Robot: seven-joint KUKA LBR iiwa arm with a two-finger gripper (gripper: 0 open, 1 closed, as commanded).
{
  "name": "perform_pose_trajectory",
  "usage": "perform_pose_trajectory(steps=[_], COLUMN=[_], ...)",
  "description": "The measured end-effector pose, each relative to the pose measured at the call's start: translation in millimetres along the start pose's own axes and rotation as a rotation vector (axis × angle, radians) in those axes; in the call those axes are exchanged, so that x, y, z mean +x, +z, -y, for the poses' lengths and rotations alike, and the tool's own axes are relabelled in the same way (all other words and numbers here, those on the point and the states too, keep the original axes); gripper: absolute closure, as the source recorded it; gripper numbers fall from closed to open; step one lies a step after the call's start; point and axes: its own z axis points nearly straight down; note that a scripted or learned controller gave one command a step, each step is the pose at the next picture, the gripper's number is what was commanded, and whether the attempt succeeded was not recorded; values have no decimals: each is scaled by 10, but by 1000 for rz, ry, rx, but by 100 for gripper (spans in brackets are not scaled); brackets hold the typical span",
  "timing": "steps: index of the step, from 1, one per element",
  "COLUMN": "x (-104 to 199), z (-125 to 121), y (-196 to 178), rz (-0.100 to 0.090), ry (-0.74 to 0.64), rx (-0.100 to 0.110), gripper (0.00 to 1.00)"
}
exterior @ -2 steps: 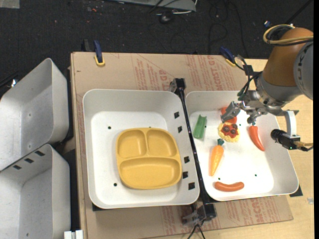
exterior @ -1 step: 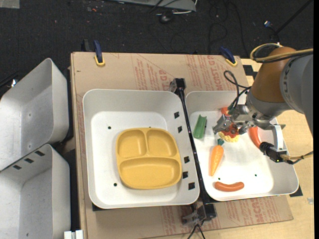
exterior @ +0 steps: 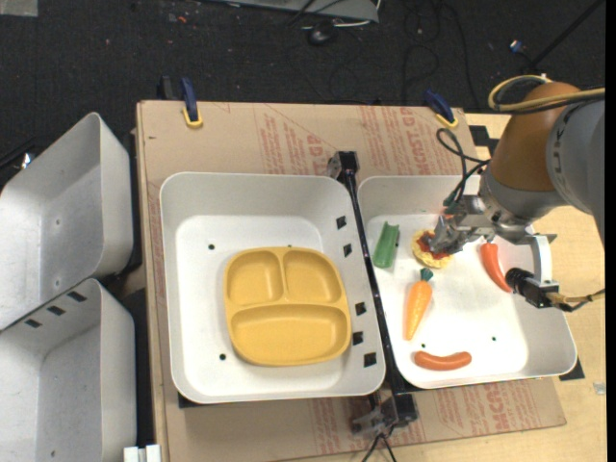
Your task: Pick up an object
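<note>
Under the jaws — half-hidden toy burger

A yellow divided plate lies in the left white bin, on a brown bench board held by blue clamps at its far edge. Two more white bins sit off the board to the left. Black cables trail over the dark floor beyond the bench.
</note>
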Motion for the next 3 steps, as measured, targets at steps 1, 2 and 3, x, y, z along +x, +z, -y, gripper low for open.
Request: perform_pose_trajectory(steps=[1, 2, 3], x=[-71, 29, 29], z=[-2, -16, -25], y=[-618, -1189, -1340], rz=[1, 1, 0], ry=[1, -5, -4], rx=[-5, -6, -1], gripper=[100, 100, 100])
